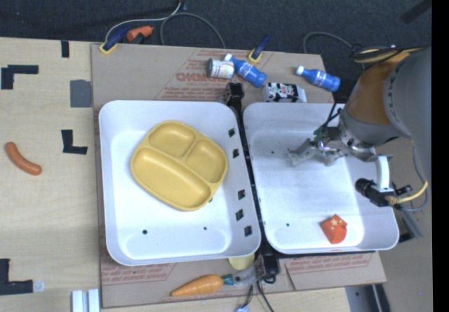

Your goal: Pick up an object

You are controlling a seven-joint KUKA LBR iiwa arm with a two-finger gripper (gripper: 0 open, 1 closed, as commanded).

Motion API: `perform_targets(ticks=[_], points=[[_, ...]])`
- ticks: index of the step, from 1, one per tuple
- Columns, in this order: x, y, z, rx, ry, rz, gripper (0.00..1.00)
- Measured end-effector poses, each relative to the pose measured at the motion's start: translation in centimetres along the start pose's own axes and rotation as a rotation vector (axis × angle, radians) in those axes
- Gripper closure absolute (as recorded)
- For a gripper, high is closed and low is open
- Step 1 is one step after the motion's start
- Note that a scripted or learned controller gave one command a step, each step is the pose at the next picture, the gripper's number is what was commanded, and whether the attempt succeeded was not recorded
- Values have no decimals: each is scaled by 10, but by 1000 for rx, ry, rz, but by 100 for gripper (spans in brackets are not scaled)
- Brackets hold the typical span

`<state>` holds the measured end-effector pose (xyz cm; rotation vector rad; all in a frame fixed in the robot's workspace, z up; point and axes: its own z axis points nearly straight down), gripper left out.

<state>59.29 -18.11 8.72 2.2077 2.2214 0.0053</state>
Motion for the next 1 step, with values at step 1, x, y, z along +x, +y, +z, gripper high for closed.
perform_targets(ticks=[1], points=[[-32, -111, -1, 4, 0, 11, 0]])
